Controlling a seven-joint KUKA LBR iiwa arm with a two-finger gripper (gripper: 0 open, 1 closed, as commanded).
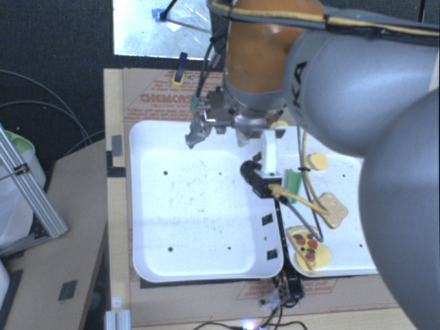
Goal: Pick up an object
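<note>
My gripper [195,136] hangs over the far edge of the left white bin [158,253], below the orange band of the arm. The objects lie in the right bin [350,263]: a round yellow piece [317,161], a green piece [293,182], a tan slice of toast [333,210] and a pizza slice [309,247] on its near side. The gripper is well to the left of all of them, with nothing visible in it. The arm's grey body hides the far and right parts of the right bin.
Both bins sit on a cardboard sheet [148,98] on the bench. A yellow and blue clip [180,71] lies on the cardboard behind the left bin. An aluminium frame [27,191] stands off the bench at the left.
</note>
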